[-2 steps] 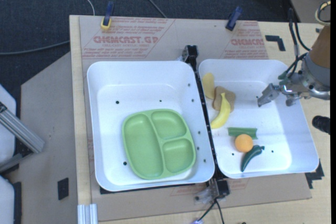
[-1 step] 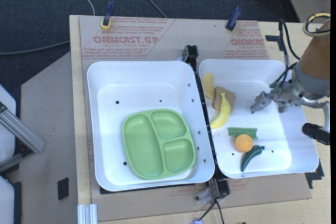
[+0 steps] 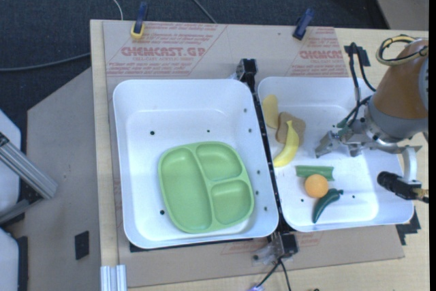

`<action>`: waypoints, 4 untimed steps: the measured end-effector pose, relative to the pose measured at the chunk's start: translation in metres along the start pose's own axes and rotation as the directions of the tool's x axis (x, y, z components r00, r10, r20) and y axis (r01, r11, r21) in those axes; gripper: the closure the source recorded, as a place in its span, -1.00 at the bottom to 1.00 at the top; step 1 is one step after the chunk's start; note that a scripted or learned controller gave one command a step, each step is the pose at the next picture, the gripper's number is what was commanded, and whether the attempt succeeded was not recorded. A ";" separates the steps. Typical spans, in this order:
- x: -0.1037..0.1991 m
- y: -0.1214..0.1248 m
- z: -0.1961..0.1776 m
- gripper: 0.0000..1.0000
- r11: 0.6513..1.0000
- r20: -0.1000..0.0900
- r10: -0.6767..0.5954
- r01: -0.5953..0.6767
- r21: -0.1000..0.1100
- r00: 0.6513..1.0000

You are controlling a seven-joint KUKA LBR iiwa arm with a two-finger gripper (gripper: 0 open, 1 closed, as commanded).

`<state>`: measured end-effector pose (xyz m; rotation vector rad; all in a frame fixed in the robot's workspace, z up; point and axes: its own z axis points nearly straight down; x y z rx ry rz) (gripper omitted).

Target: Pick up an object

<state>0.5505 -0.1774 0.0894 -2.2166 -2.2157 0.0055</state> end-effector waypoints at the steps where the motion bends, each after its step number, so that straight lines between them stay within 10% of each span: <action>1: -0.001 0.001 -0.013 1.00 1.000 0.002 0.001 -0.001 -0.007 1.000; 3: -0.012 0.003 -0.119 1.00 1.000 0.007 -0.002 0.002 -0.016 1.000; 4: 0.042 0.002 -0.119 1.00 1.000 0.000 -0.006 0.006 -0.005 1.000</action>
